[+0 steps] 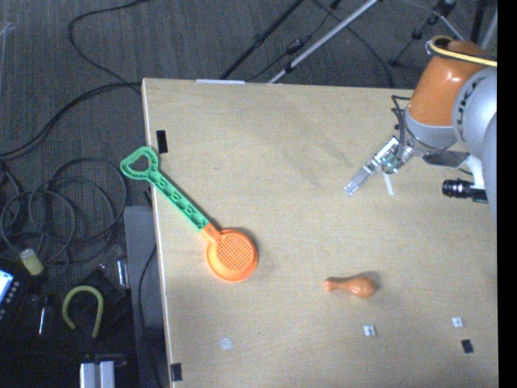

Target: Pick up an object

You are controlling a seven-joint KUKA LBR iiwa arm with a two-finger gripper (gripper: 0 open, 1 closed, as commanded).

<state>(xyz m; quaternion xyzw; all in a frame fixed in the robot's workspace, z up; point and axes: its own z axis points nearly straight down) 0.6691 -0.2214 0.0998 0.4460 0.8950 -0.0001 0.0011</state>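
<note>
An orange strainer with a green handle (194,221) lies on the tan bench surface at the left, its handle loop reaching past the left edge. A small orange gourd-shaped piece (353,285) lies lower, toward the middle right. My gripper (369,189) hangs at the upper right, above and slightly right of the orange piece and well apart from both objects. Its pale fingers (354,186) point down-left and stand open with nothing between them.
The tan surface (283,136) spreads between the objects and the gripper. Small black and white markers (369,330) dot its lower edge. Cables and tripod legs (339,23) lie on the carpet to the left and behind the bench.
</note>
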